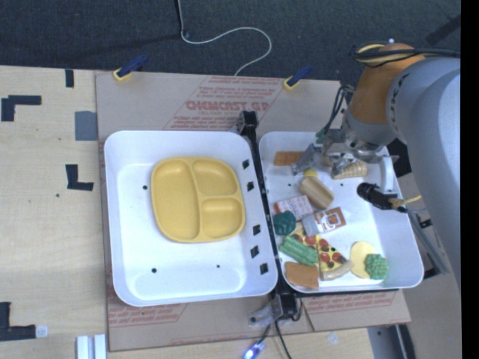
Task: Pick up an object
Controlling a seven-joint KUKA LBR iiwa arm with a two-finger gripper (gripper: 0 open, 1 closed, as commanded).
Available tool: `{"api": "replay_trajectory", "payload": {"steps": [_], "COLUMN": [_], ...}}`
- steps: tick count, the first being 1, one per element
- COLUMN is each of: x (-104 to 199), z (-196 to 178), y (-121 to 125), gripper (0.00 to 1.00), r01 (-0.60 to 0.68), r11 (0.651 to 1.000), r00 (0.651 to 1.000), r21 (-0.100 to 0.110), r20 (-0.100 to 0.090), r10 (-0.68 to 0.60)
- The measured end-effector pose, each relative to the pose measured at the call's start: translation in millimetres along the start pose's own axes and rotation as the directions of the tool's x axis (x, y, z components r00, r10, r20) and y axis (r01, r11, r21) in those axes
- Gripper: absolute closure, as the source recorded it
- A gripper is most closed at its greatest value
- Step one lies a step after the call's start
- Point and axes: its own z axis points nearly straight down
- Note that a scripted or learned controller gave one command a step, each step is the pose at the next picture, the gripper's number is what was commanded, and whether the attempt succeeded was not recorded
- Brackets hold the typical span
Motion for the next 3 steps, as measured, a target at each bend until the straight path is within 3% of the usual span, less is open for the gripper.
{"api": "replay_trajectory", "payload": {"steps": [1,2,3], "x": [24,23,107], "z": [9,-1,-95], "y": [-41,-40,-20], "gripper": [0.00,1.00,1.00], "r01": [-0.001,-0.003,0.008], "r11": [1.000,1.000,1.000], "r00": [1.000,1.000,1.000], "r21": [-0.001,-0.002,-0.008], "r20": [0.000,0.002,-0.005], "r10": [0.001,0.003,-0.008]}}
